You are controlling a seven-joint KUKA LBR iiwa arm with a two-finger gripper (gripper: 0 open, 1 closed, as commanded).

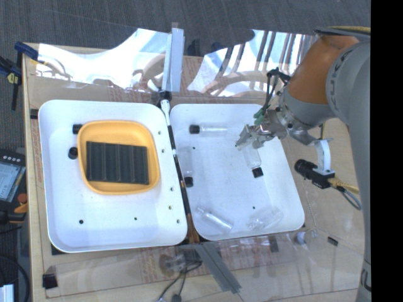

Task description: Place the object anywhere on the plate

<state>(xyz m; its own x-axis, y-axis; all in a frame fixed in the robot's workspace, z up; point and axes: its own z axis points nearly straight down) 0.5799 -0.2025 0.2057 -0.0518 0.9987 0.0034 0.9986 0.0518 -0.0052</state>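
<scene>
A yellow plate with a dark ribbed centre lies in the left bin. Several clear plastic pieces lie in the right bin. One is a clear tube with a black cap at the back, and another is a small clear piece with a black end right of the middle. Two more clear pieces rest near the front wall. My gripper hangs over the back right part of the right bin, just above and behind the black-ended piece. It is far from the plate.
A metal post rises behind the ridge where the two bins meet. Crumpled foil lines the bench's back edge. A black connector and cable hang off the arm beside the right bin's right wall.
</scene>
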